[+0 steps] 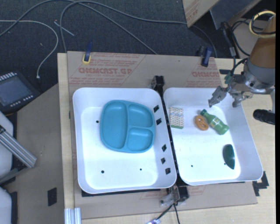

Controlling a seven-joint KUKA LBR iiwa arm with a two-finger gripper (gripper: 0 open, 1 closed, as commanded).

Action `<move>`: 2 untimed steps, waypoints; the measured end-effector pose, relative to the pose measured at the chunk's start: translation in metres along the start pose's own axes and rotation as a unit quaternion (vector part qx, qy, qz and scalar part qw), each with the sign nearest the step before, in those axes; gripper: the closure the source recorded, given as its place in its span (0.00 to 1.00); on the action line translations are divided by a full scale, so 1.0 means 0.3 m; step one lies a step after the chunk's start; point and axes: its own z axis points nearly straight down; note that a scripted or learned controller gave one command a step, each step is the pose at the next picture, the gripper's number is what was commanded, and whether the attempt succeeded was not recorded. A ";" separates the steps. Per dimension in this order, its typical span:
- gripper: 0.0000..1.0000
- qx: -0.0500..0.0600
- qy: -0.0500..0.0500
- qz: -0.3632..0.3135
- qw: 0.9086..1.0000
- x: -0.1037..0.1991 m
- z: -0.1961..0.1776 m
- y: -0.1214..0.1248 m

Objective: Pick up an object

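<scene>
arm (264,52): runs off the right edge, so just the wrist end is in shot
small packet (176,117): print's way too tiny to read
dark green object (229,156): can't tell what it actually is
black device (13,89): chopped by the left edge
cardboard box (197,9): cut off at the top
</scene>
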 end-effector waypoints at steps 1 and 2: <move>0.00 -0.006 -0.001 -0.001 1.000 0.001 -0.024 0.009; 0.00 -0.003 0.000 -0.001 1.000 0.018 0.180 -0.006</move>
